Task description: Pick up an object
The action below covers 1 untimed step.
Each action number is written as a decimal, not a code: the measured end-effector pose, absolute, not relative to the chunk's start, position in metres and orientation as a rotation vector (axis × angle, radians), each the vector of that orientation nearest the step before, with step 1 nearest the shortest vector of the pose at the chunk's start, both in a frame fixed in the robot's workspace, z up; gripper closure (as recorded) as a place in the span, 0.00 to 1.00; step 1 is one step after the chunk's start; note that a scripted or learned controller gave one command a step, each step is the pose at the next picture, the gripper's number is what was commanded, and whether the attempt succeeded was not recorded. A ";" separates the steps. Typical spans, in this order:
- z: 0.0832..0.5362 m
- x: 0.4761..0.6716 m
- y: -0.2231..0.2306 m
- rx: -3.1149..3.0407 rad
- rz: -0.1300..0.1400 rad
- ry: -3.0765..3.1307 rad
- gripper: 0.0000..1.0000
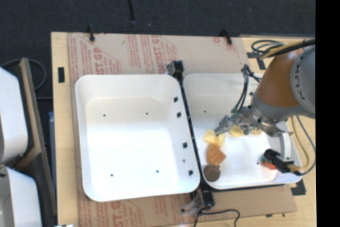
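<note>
While the gripper (229, 126) is lowered into the right bin (212, 87), the yellow piece (214, 138) lies just beside it for picking; its grip state cannot be told.

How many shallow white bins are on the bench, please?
2. One shallow white plastic bin sits on the left of the view; the other shallow white plastic bin sits beside it on the right, under the arm.

We see the right shallow white plastic bin (234, 181) holding a pale yellow wedge (214, 138), behind an orange-brown square block (215, 156), itself behind a dark brown round disc (211, 172).
</note>
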State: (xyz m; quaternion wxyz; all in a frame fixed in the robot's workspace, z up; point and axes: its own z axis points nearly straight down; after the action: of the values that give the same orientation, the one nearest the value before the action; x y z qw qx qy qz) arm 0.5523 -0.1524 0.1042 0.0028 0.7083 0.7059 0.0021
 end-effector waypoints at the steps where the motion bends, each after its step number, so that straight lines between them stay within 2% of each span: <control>1: 0.115 0.554 -0.151 2.217 0.010 2.216 1.00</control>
State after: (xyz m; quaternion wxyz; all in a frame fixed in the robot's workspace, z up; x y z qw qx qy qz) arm 0.5539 -0.1511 0.1148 0.0036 0.7073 0.7069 0.0031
